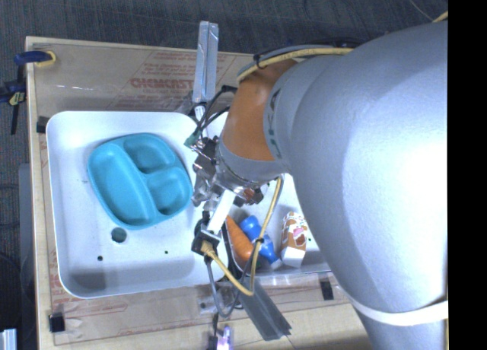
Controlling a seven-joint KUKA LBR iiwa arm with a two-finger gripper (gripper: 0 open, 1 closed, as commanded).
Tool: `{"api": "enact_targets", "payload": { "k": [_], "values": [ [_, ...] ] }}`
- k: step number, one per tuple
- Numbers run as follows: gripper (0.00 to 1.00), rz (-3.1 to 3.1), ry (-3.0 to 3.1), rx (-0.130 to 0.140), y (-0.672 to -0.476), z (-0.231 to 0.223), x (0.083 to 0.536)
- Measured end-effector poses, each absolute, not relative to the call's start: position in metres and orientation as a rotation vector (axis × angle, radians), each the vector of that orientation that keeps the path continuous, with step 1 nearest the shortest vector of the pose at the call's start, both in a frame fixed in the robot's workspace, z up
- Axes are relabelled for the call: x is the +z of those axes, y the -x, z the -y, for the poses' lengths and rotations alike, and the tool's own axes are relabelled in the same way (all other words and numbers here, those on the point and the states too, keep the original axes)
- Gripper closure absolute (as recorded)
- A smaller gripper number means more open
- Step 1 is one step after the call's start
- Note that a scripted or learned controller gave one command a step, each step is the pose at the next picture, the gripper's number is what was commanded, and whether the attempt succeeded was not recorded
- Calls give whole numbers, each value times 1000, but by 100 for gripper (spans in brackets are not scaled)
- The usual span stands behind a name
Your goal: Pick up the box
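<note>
**Box grab: gripper parked off to the side of the carton**

Most of the right bin [308, 269] was covered by the arm [365, 158], so plenty was hidden. The left bin [68, 265] was largely taken up by a blue divided tray [141, 177], at 9 o'clock from the gripper [208, 192]. Whether the gripper was set wide or narrow couldn't be told, and nothing was seen held in it.

The box [294, 238], a small brown-and-white carton, was spotted at 4 o'clock from the gripper, near the right bin's 6 o'clock rim. A blue thing [253, 228] and an orange thing [242, 246] were crowded just beside it at its 9 o'clock.

It was reckoned the gripper would need to be shifted over the box and lowered clear of those two, so that only the carton was pinched. A small dark disc [118, 235] was noted at the tray's 7 o'clock.
</note>
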State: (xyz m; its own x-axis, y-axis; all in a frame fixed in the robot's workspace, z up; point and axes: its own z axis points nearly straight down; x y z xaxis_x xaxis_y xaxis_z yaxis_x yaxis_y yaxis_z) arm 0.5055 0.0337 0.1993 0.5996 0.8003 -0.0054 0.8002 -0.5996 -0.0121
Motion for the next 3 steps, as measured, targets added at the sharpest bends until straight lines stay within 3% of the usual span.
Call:
{"api": "enact_targets", "payload": {
  "k": [1,2,3],
  "values": [
    [100,1414,2792,22,-506,-35,208],
    [100,820,3030,7,-476,-77,242],
    [100,707,3061,1,-487,-88,363]
  ]
}}
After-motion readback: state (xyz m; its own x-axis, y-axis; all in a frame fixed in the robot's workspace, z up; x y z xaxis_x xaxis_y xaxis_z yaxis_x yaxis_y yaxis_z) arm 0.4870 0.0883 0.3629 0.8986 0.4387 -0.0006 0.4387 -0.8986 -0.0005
